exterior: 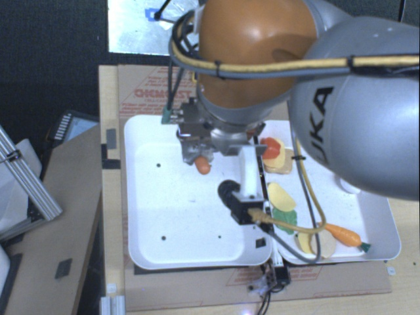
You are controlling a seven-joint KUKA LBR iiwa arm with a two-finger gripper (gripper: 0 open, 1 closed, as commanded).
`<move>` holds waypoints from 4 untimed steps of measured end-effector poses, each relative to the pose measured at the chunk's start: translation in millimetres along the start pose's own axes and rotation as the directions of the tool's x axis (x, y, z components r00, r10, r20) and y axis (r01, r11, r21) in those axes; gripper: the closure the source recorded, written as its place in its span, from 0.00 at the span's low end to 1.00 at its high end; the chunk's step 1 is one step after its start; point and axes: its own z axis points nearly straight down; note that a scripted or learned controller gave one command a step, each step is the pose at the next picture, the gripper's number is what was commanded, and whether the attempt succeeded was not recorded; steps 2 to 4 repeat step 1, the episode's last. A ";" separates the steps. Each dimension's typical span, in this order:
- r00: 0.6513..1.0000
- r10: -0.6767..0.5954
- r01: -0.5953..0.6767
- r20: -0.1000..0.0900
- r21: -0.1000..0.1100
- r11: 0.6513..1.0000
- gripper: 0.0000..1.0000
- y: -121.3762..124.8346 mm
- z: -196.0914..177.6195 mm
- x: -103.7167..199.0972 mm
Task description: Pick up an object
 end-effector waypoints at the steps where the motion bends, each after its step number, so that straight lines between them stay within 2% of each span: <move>1: 1.000 0.001 -0.001 -0.010 -0.022 1.000 1.00 -7.8 -154.9 -0.3; 4: 1.000 0.001 -0.001 -0.010 -0.022 1.000 1.00 -7.8 -154.9 -0.3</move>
